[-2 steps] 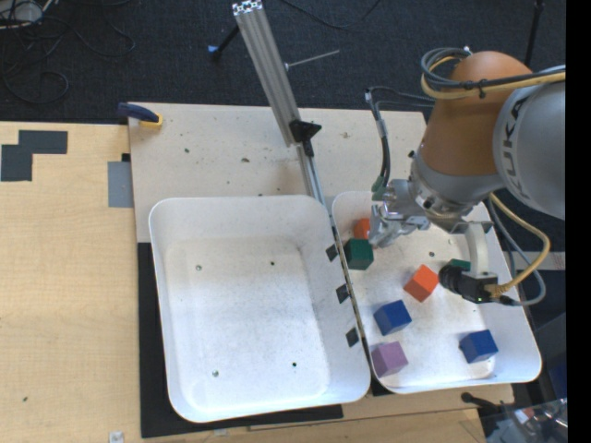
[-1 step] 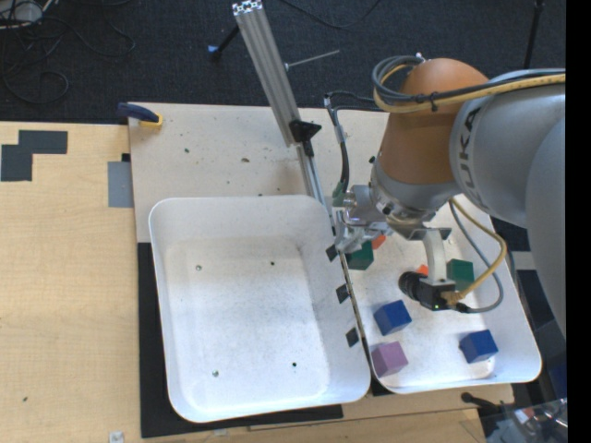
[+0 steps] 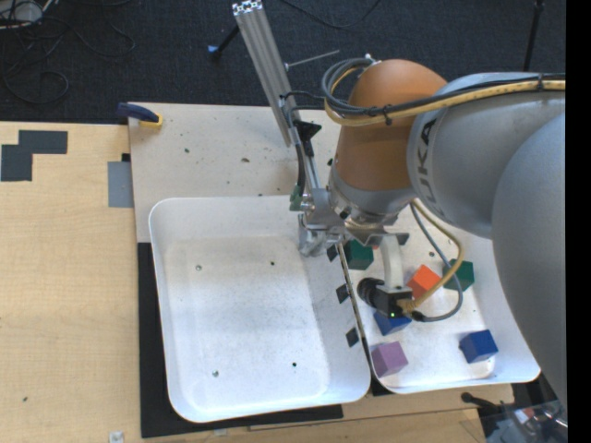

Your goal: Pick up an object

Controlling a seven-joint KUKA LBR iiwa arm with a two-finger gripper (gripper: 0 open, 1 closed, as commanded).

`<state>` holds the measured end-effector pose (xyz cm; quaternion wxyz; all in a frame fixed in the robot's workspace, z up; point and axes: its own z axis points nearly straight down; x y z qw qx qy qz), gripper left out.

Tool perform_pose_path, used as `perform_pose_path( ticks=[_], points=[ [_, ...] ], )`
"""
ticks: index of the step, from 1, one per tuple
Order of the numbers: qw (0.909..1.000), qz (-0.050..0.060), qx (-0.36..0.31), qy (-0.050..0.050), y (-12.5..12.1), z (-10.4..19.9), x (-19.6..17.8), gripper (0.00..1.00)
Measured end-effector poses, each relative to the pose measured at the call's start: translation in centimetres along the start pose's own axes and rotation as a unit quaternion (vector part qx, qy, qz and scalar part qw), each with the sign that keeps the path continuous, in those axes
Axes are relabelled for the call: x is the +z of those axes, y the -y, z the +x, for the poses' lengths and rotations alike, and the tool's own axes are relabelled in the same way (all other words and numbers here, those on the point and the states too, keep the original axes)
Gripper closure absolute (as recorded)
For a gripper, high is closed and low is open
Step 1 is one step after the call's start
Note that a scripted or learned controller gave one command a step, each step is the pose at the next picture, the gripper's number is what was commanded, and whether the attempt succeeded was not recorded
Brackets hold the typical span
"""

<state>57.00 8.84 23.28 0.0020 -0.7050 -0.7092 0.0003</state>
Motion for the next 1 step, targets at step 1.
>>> perform_pose_path(
  ticks=[1],
  points=[
    [1.0000,0.001,0.002,0.001,0.86,0.96,-0.40,1.00]
  ],
)
